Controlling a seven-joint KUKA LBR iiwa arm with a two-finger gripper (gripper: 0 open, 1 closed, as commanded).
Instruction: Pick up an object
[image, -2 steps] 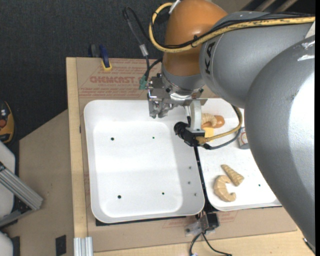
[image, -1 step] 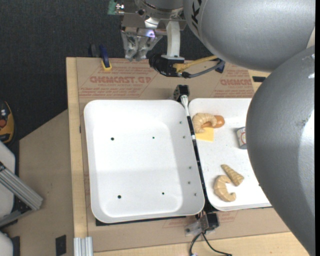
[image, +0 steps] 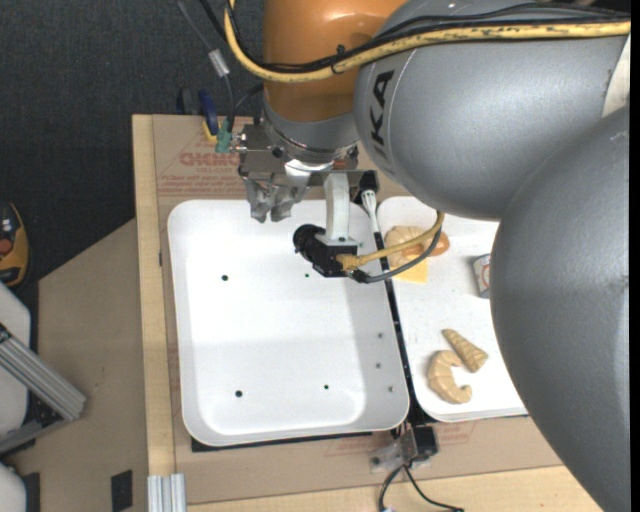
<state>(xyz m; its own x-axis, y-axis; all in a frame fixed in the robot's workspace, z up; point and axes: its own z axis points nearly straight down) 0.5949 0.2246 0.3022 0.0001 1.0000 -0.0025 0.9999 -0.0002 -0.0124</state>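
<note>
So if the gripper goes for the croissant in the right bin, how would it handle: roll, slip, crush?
The croissant lies flat on the right bin floor, so it probably won't roll. Its curved, tapering horns could let it pivot or slip from a two-finger pinch. Its uniform, smooth tan surface suggests a toy, likely light and rigid, though that can't be confirmed.
</note>
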